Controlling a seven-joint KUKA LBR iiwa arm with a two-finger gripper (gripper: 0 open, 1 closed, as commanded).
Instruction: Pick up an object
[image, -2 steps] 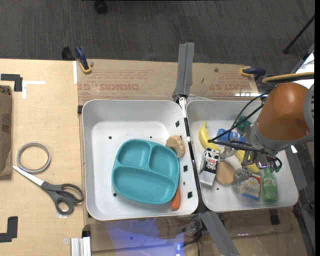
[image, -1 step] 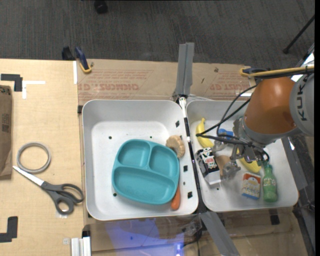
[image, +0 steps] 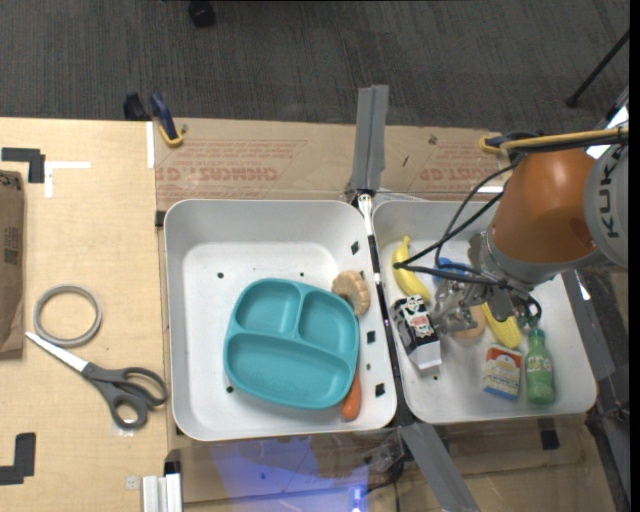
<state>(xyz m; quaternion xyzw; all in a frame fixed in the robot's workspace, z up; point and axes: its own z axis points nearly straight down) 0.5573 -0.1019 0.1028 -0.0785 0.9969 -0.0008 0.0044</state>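
Gripper (image: 462, 312) low in right bin (image: 570, 390), beside banana (image: 408, 272) and black-white box (image: 418, 330); finger state unclear; teal tray (image: 292, 342) in left bin (image: 200, 300)

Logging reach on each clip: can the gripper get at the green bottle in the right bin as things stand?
Probably yes. The green bottle lies uncovered near the right bin's outer wall, beside a small carton, and the gripper hangs over that bin close by. The wall may crowd one finger.

Divided tray (image: 290, 345) in left bin (image: 190, 330); bottle (image: 538, 368), carton (image: 502, 374), banana (image: 408, 270) in right bin (image: 575, 395)
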